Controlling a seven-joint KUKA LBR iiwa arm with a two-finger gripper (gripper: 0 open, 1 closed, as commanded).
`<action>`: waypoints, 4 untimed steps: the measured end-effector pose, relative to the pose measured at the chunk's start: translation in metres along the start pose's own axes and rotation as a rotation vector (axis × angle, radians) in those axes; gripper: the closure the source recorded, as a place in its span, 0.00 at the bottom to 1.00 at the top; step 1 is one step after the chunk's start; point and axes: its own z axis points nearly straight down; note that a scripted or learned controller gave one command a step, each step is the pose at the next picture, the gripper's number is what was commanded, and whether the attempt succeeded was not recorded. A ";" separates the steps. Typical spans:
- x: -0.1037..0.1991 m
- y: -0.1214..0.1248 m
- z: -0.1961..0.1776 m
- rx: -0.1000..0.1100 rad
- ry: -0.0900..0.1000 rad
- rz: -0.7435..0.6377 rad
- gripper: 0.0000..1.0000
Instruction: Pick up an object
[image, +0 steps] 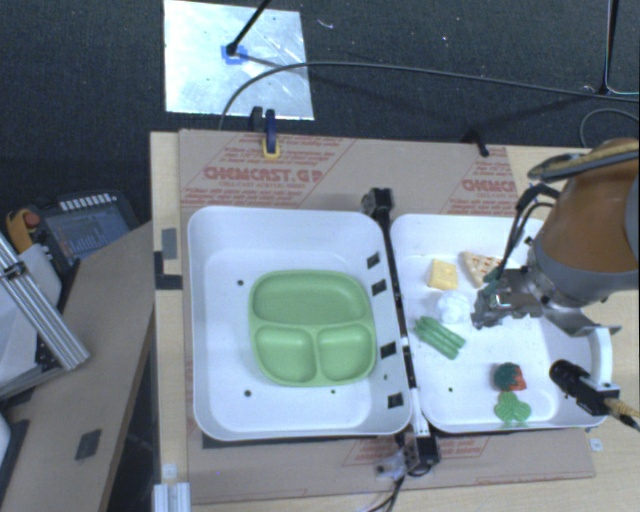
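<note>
From where I stand, the left bin holds a green divided tray, its three compartments bare. The right bin holds the loose pieces: a yellow block, a slice-shaped piece, a white lump, a green ridged stick, a red-and-green piece and a green leaf shape. The gripper hangs over this bin, just beside the white lump; whether it grips anything, I cannot tell
</note>
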 end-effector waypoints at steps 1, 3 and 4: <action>0.000 0.002 -0.031 0.003 0.000 0.001 1.00; 0.112 0.005 -0.024 0.006 0.003 -0.006 1.00; 0.163 0.007 -0.008 0.009 0.002 -0.003 1.00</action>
